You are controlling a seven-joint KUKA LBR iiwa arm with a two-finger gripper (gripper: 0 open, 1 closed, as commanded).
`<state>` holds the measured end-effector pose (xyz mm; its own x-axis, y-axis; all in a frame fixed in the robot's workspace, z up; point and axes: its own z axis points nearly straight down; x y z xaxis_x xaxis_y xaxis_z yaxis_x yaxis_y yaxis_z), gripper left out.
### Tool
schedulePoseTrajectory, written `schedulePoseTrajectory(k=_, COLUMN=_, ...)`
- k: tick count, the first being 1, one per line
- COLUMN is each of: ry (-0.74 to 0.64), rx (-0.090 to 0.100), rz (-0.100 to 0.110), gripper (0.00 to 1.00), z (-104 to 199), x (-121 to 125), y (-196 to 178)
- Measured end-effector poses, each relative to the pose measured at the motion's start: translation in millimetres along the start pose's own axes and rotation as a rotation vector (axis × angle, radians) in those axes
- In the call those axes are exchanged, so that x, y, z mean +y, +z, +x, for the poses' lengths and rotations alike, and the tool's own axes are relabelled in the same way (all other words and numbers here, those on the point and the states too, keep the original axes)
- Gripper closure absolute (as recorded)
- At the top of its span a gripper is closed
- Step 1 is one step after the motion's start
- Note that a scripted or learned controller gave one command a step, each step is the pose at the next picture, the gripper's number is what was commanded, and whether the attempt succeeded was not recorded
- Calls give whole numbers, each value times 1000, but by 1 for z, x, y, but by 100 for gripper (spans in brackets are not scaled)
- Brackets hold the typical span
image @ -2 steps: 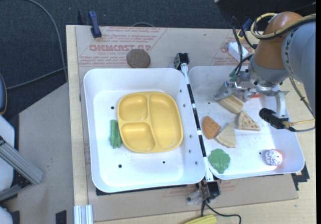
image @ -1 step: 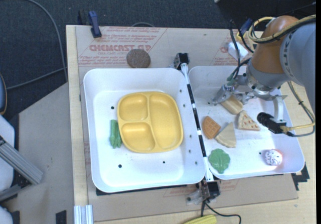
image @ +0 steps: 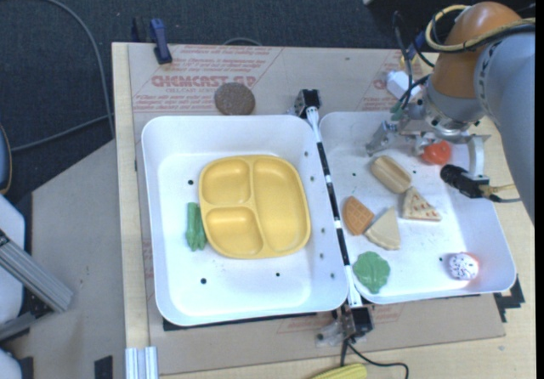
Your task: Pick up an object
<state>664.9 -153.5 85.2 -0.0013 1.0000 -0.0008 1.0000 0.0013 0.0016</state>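
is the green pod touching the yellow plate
Touching. The camera view shows the green pod lying against the left rim of the yellow plate, no gap between them.

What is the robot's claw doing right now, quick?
Claw: low over the right white bin, near the small red toy tomato; open or closed cannot be told.

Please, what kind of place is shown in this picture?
Most likely a robotics lab test bench, not a kitchen. A grey robot arm reaches over two white bins; the food is toy food, like the pizza slice, beside a yellow divided plate. Cables lie on the carpet.
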Motion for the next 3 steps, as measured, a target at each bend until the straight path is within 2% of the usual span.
schedulePoseTrajectory(k=1, ry=0, rx=2, rz=3, gripper=0, z=45, x=-37, y=0)
schedulePoseTrajectory(k=2, ry=1, rx=2, rz=2, gripper=100, z=45, x=-37, y=-10)
schedulePoseTrajectory(k=3, ry=-1, rx=2, rz=-1, gripper=100, z=121, x=-24, y=-101)
